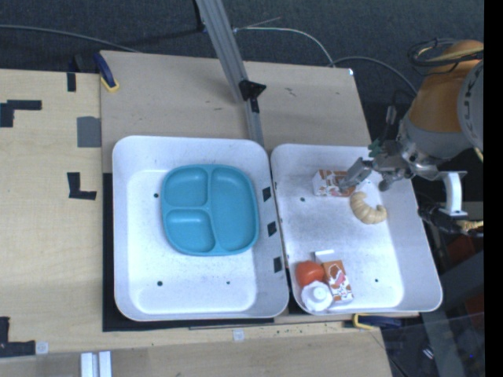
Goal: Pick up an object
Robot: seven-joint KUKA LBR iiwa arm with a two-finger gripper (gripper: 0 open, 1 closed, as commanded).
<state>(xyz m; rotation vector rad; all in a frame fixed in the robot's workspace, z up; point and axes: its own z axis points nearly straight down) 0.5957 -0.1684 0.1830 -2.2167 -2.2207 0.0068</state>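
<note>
The croissant (pixel 368 208) lies just below the gripper (pixel 376 176), its long axis running roughly crosswise; the gripper's fingers stand apart, holding nothing.

Both shallow white plastic bins (pixel 137 234) look smooth but speckled with dark flecks, kinda scuffed. The sectioned turquoise plastic plate (pixel 211 209) has a soft matt sheen. The pale wooden table (pixel 47 234) is flat and matt, plywood-looking, with black tape bits. The tan croissant-shaped toy (pixel 368 208) looks like slightly glossy plastic. The small printed red-and-white carton (pixel 338 282) reads as paper. The slanted grey metal bar (pixel 224 38) looks brushed.
</note>
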